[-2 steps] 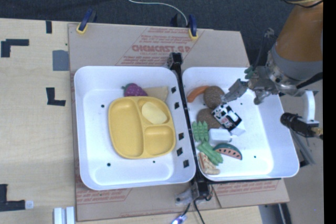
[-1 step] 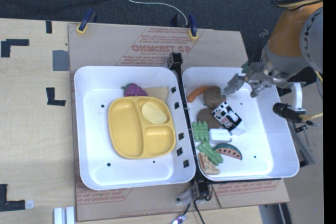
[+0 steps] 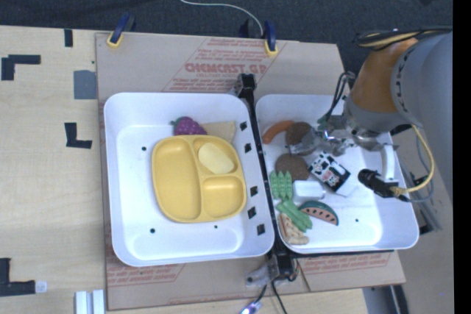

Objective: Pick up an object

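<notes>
Your gripper [image 3: 329,137] hangs low in the right bin [image 3: 397,232], at center right of the frame, just above a black-and-white block [image 3: 328,171]; you cannot tell its state. A yellow divided plate [image 3: 193,184] fills the left bin [image 3: 121,232].

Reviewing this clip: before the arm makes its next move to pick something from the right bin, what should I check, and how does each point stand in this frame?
1. Gripper over the right bin: ok, it sits above the bin's upper middle.
2. Fingers open or shut: cannot tell, the wrist hides them.
3. Anything already held: cannot tell.
4. Targets within the bin: ok, a black and white block, brown pieces, an orange piece, a melon slice and green pieces lie there.
5. Room around a target: not ok, the items crowd together on the bin's left side.
6. Left bin out of the way: ok, the yellow tray lies across the divider.
</notes>
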Robot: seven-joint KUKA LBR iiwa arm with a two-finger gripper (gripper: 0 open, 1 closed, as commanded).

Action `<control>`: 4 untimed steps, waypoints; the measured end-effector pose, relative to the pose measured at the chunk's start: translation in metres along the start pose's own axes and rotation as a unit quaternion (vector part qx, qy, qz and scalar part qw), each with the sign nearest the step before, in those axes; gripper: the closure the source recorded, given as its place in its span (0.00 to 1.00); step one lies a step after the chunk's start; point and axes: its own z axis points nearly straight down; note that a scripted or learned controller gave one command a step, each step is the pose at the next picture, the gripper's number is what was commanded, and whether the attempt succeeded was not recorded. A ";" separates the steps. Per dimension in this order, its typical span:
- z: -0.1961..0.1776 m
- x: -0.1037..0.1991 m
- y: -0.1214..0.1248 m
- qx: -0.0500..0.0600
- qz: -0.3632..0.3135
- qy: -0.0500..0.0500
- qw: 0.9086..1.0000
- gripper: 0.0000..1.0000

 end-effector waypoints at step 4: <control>-0.004 0.042 -0.009 0.000 0.000 -0.001 1.000 0.00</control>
